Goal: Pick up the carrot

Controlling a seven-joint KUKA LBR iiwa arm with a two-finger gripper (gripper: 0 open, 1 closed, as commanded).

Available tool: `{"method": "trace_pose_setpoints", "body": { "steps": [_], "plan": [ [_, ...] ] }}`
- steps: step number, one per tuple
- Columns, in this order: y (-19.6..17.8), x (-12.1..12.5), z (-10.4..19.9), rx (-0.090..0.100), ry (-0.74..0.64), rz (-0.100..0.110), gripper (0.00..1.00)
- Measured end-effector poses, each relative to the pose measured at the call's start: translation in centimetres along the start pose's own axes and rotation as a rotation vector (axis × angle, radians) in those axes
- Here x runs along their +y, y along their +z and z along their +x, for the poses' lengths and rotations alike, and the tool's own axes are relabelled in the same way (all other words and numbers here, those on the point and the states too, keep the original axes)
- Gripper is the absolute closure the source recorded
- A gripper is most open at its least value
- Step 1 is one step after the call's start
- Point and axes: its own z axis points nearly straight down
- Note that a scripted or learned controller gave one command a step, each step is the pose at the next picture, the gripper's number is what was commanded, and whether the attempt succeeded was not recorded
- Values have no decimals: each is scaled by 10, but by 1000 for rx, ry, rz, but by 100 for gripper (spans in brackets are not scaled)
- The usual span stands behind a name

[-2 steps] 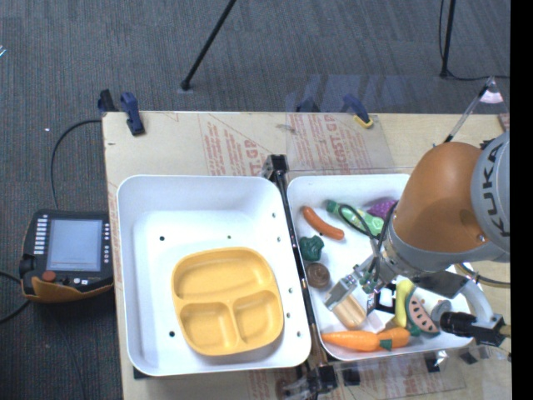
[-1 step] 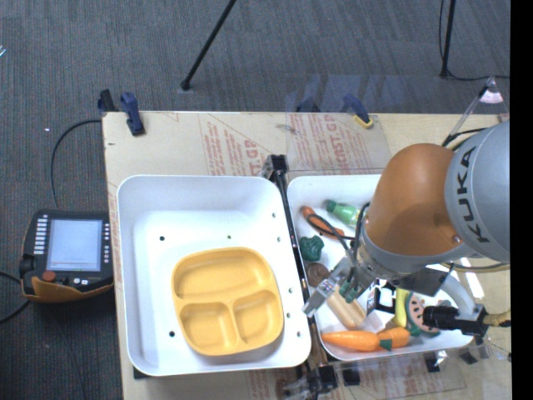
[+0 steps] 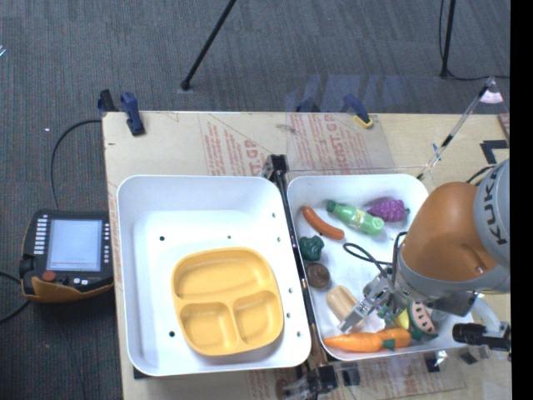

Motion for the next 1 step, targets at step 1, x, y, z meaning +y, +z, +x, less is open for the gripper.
{"method": "trace_pose_setpoints", "body": {
  "steps": [1],
  "plan": [
    [-94, 43, 44, 0, 243, -7, 0]
  ]
}}
